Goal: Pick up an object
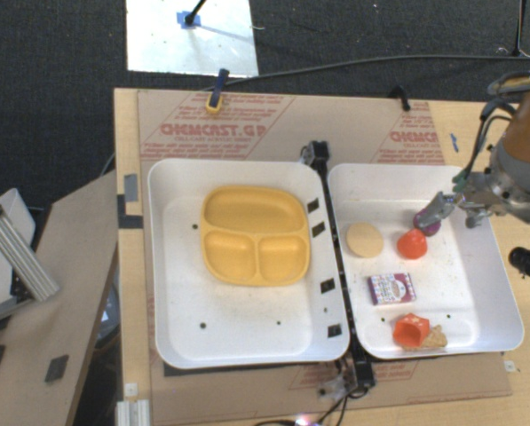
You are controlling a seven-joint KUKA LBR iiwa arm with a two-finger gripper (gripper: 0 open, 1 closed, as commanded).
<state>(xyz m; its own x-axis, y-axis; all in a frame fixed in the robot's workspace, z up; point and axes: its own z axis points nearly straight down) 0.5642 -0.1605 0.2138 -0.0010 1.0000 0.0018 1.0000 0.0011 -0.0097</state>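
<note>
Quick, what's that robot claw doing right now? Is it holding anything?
Gripper: over the right bin, just above the red ball; open or closed cannot be told, and nothing is visibly held.

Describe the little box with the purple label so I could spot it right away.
Look in the right white bin, below the tan disc and red ball. The box lies flat mid-bin, above the orange cup. It alone is rectangular and purple-and-white.

The arm (pixel 522 162) is grey with an orange band above the wrist; dark cables loop beside it, and its gripper (pixel 433 213) has grey, purplish-tipped fingers.
</note>
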